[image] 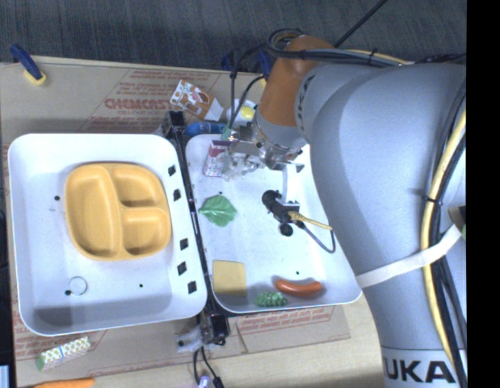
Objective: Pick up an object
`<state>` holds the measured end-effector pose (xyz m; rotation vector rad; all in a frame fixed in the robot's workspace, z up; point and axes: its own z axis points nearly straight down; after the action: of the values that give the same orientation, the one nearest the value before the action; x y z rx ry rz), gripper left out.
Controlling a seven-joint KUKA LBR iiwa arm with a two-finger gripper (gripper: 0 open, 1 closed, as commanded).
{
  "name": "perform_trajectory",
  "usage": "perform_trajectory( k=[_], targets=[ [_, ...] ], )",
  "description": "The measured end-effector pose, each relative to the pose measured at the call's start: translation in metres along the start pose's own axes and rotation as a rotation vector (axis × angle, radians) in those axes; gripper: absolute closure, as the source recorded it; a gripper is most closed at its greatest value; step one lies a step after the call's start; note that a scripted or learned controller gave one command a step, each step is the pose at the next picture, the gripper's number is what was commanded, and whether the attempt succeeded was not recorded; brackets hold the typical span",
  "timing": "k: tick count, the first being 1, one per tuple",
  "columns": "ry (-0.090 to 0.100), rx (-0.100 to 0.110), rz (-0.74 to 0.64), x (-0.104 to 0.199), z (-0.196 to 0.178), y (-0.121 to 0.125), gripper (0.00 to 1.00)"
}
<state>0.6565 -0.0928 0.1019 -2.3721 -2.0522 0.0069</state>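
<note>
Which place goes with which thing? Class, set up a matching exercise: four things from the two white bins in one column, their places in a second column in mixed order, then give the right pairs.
Things:
1. yellow divided tray
2. green leaf
3. red sausage
4. tan square block

Places:
A. near edge of the right bin, on its right side
B. middle of the left bin
C. near-left corner of the right bin
D. left side of the right bin, halfway up

Pairs: 1-B, 2-D, 3-A, 4-C
</note>
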Motion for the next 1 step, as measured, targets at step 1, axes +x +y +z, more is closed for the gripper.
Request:
perform_trajectory(
  k=[1],
  targets=[
    [0.0,0.001,-0.001,0.0004,0.0003,-0.0002,0.0]
  ],
)
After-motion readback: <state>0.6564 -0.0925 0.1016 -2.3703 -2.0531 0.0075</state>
